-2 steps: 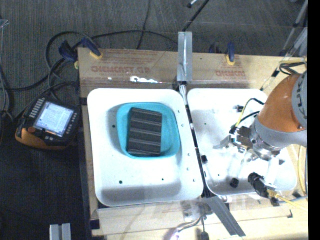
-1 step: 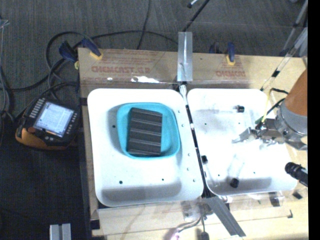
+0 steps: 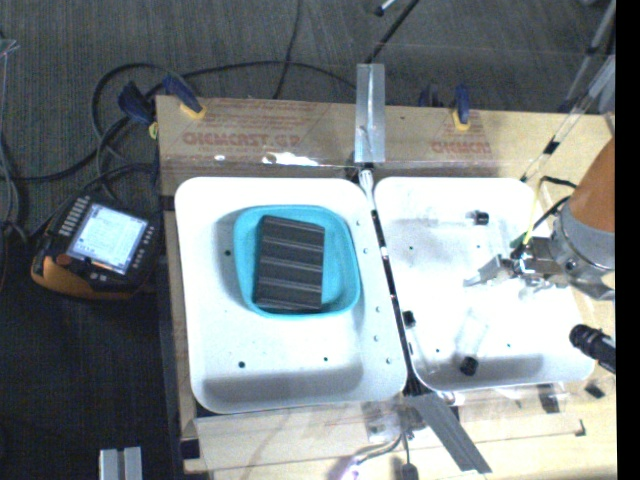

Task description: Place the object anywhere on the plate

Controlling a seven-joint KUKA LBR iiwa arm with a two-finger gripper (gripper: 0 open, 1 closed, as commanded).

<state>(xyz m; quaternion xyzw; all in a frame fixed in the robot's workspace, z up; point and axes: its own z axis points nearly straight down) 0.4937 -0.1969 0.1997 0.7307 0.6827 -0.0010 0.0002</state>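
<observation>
A light blue plate (image 3: 343, 273) lies in the left bin (image 3: 200, 298). On its middle rests a dark grey block (image 3: 290, 261) with ridges across its top, lying flat and wholly within the plate's rim. My gripper (image 3: 487, 271) hangs over the right bin (image 3: 440, 258), near that bin's right side and well apart from the plate and the block. Nothing shows in the gripper. The grey arm with its orange band (image 3: 600, 183) comes in from the right edge.
A few small black bits (image 3: 467, 366) lie on the right bin's floor. A metal post (image 3: 370, 118) stands at the back between the bins. A handheld pendant with a lit screen (image 3: 100, 240) lies on the floor to the left, among cables.
</observation>
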